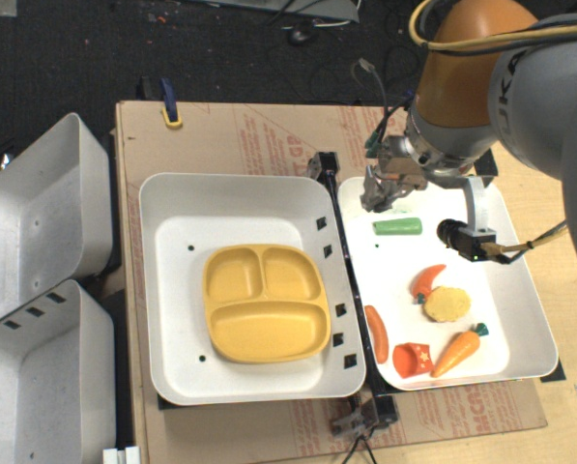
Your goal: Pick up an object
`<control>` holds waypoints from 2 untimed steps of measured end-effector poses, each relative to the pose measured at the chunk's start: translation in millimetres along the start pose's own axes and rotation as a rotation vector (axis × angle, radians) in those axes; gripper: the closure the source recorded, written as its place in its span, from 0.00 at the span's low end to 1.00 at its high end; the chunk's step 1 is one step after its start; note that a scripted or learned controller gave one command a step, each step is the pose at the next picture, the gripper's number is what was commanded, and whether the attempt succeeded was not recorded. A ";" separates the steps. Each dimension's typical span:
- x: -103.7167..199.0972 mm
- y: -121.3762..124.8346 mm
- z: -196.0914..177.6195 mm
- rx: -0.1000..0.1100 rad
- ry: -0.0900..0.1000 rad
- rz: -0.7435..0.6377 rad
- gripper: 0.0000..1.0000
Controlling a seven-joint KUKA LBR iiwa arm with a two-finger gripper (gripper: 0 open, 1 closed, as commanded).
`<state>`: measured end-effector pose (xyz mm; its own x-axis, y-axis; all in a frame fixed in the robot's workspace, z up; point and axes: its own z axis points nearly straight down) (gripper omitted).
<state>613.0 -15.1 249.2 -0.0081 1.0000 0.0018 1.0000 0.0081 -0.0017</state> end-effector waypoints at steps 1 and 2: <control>52.2 -16.2 15.8 0.002 0.000 0.001 1.00; 98.6 -37.5 26.3 0.003 -0.001 0.001 1.00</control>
